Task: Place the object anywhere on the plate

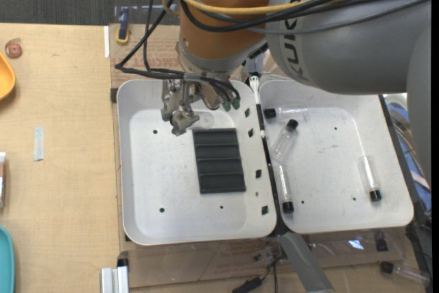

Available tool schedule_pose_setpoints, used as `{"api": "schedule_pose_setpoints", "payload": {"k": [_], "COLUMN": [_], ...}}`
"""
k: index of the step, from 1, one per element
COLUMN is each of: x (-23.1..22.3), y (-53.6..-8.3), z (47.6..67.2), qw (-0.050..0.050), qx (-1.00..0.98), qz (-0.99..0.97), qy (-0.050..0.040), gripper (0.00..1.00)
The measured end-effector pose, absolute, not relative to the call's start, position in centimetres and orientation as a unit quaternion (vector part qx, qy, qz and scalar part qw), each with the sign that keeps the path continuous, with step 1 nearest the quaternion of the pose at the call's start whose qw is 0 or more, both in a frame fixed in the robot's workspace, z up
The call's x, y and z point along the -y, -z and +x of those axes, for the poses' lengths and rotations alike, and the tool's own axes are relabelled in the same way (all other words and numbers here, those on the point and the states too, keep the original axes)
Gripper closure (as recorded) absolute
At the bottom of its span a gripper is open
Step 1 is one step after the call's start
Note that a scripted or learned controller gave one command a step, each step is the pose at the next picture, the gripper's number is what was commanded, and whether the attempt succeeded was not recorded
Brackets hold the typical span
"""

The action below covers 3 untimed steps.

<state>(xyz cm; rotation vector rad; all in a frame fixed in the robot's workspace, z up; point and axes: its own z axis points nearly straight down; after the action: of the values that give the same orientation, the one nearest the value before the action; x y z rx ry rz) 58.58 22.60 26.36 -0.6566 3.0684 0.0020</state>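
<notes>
We judge the clear tubes [284,140] light, slick and brittle, best gripped mid-barrel, while the gripper [180,121], at 11 o'clock of the dark ribbed plate [219,160], has jaws we cannot tell open or closed.

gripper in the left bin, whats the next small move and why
Probably a short shift toward the view's lower right. The gripper sits just off the upper-left corner of the plate, over bare floor of the left bin, so a release here would likely miss. I cannot tell whether it carries anything. Tubes lie in the right bin.
</notes>
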Motion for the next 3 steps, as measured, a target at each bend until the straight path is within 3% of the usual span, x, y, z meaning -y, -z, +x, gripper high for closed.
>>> {"api": "schedule_pose_setpoints", "payload": {"k": [1,2,3], "x": [-22.9,-22.8,-22.9], "y": [-26.0,-26.0,-10.7], "z": [51.9,51.9,49.3], "qw": [0.001,0.001,0.001], "qx": [-0.969,-0.969,-0.963], "qz": [-0.247,-0.247,-0.27], "qy": [-0.0004,-0.0004,-0.0007], "gripper": [1.0,0.0,0.0]}}
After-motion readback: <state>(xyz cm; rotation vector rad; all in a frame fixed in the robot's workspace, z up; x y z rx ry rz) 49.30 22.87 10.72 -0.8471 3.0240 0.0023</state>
